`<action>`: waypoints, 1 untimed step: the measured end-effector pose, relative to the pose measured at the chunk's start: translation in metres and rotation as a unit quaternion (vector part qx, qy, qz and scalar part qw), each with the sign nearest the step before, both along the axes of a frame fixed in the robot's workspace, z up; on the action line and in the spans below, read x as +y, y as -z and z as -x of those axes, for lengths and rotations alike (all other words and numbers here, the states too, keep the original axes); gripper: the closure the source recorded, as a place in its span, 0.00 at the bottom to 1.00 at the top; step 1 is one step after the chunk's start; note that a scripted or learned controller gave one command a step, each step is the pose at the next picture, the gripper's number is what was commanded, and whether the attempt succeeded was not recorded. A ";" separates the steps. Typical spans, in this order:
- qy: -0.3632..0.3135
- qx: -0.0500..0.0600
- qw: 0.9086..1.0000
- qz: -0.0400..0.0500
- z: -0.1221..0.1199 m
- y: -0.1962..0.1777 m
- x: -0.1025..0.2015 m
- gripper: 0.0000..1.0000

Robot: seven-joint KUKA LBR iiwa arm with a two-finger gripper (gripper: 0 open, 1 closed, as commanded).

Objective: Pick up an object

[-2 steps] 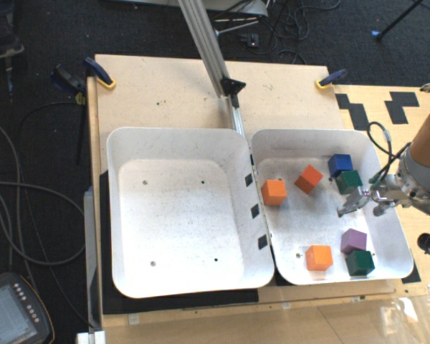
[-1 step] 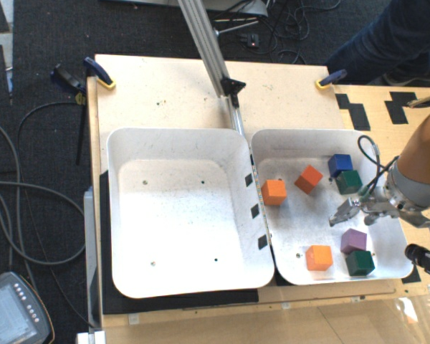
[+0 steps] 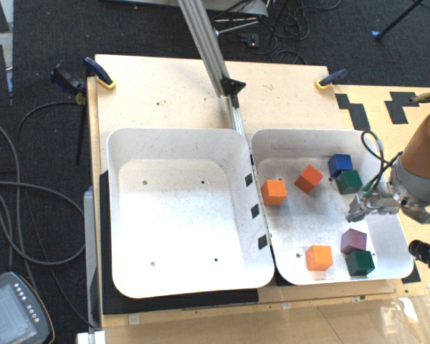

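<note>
From the camera view, the worktop (image 3: 201, 84) carries two white bins side by side; the left bin (image 3: 129, 192) sits toward the worktop's left edge, the right bin (image 3: 287, 145) toward its right edge; the arm (image 3: 423, 160) reaches in over the right edge, and its gripper (image 3: 363, 208) hangs over the right-hand part of the right bin; whether the jaws are released or clenched cannot be told from here, and no block can be seen between them.

Seven blocks lie in the right bin; a blue block (image 3: 339, 164) and a dark green block (image 3: 349, 182) touch each other just beyond the jaws, toward the worktop's far edge; a purple block (image 3: 354, 239) lies just on the near side of the jaws, with a second green block (image 3: 360, 263) touching it toward the worktop's near right corner; an orange block (image 3: 319, 257) rests near the bin's near wall, well left of the jaws; a red-orange block (image 3: 309, 179) and another orange block (image 3: 274, 191) sit nearer the bin's left wall, well apart from the jaws.
</note>
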State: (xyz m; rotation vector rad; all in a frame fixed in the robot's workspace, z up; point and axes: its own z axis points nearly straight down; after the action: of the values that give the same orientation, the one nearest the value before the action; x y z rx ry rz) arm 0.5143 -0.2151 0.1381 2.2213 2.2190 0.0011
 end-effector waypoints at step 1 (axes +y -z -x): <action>-0.002 -0.002 1.000 0.001 -0.010 -0.047 -0.001 1.00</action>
State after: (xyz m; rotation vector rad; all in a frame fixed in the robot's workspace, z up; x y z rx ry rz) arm 0.5243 -0.2163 0.1851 2.2133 2.2207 0.0034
